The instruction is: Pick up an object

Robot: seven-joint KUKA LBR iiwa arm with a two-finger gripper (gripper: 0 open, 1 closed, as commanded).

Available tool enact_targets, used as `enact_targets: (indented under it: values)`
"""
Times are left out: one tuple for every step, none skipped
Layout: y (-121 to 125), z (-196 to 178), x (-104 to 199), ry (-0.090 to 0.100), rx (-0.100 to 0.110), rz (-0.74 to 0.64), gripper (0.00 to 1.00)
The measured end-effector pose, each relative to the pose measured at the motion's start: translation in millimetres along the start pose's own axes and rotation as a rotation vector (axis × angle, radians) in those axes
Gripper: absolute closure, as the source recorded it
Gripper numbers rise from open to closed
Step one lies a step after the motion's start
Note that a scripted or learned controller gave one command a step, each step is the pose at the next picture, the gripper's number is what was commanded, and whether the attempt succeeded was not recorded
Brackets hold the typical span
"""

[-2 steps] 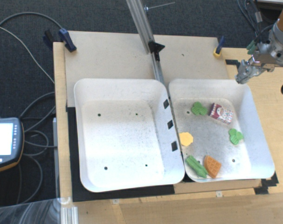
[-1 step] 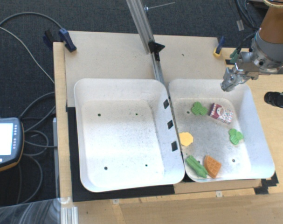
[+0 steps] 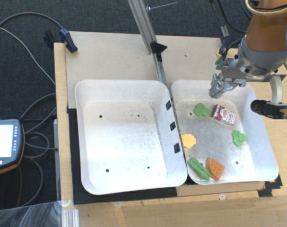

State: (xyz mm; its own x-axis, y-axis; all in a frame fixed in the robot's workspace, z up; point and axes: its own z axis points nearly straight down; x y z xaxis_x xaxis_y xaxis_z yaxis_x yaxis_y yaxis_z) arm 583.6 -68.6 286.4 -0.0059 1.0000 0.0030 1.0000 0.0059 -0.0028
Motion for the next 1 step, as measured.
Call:
enact_targets:
  values:
    - [-14.9, 17.8, 40.9, 0.0, 0.002, 0.001, 1.0]
